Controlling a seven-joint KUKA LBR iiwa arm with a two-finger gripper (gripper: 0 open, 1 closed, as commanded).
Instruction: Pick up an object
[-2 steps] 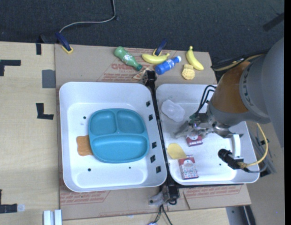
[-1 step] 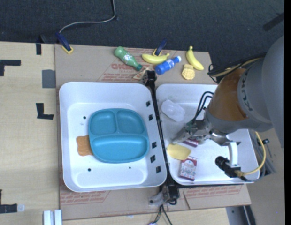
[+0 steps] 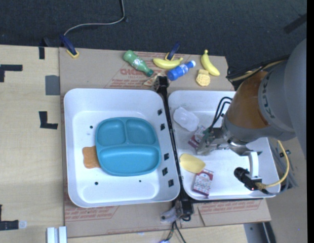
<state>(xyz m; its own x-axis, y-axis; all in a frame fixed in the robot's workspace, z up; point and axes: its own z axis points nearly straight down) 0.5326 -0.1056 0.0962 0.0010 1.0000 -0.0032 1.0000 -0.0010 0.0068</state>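
My arm comes in from the right, orange band over the right shallow white bin (image 3: 258, 194). Gripper (image 3: 201, 142) sits low near that bin's middle, left of the wrist. I cannot tell its grasp state, it's too cluttered and dark there. It's right at a small greyish-pink object (image 3: 195, 140), touching or just above, can't say which.

Other things in the right bin: clear crumpled plastic piece (image 3: 186, 118) toward the far left corner, yellow rounded soft block (image 3: 192, 163) by the left wall, red-and-white small carton (image 3: 202, 181) at the near edge, just beside the yellow block.

Left shallow white bin (image 3: 76, 186): blue three-compartment plastic tray (image 3: 128, 146) in the middle, orange-brown flat slice (image 3: 89, 157) poking out from under its left side.

On the cardboard beyond the bins' far edge: green bottle (image 3: 138, 63), yellow banana (image 3: 167, 63), blue bottle (image 3: 180, 70), second yellow banana (image 3: 209, 64), yellow corn-like piece (image 3: 202, 77).
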